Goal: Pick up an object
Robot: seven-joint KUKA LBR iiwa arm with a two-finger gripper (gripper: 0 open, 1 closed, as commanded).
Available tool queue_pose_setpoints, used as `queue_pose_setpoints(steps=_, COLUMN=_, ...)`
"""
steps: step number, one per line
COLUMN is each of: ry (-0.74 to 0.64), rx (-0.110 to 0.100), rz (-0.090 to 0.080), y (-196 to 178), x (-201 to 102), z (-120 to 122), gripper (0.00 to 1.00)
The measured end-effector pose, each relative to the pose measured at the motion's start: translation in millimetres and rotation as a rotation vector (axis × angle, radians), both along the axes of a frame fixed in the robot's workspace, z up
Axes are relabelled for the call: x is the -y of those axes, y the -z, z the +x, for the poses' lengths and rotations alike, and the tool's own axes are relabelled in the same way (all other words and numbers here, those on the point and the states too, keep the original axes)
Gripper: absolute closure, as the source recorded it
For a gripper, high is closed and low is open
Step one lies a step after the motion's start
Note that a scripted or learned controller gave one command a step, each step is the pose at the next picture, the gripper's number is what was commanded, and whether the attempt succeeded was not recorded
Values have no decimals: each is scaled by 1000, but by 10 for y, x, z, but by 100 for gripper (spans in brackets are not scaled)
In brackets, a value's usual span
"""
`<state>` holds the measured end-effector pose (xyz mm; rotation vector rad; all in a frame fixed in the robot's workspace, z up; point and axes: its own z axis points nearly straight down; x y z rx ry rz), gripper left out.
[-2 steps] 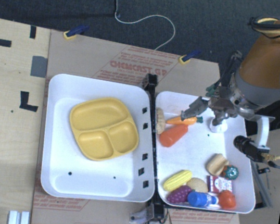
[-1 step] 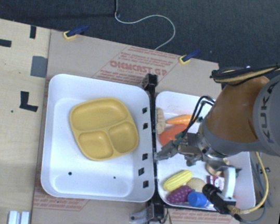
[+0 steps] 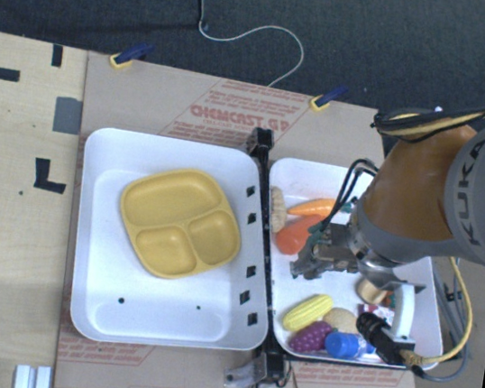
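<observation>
The right white bin [image 3: 276, 299] holds several toy foods: an orange carrot [image 3: 312, 207], a red-orange round piece [image 3: 289, 237], a yellow corn cob [image 3: 308, 311], purple grapes [image 3: 310, 336], a blue piece [image 3: 343, 345] and a beige piece [image 3: 342, 320]. My gripper [image 3: 316, 262] hangs low over the middle of this bin, just right of the red-orange piece and above the corn. The grey and orange arm [image 3: 416, 193] covers the bin's right side.
The left white bin [image 3: 98, 211] carries a yellow three-compartment plate [image 3: 180, 223]. A black clip divider [image 3: 254, 236] runs between the bins. A white cable [image 3: 249, 34] loops across the dark back. Cardboard lies under both bins.
</observation>
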<state>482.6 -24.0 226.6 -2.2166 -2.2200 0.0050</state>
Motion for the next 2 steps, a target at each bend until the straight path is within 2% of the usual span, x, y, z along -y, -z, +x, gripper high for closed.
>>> queue_pose_setpoints(steps=1, ry=-1, rx=-2, rz=0, y=-92, x=-5, z=-3, gripper=100)
queue_pose_setpoints(steps=2, ry=-9, rx=20, rz=2, y=-1513, x=-590, z=24, gripper=100)
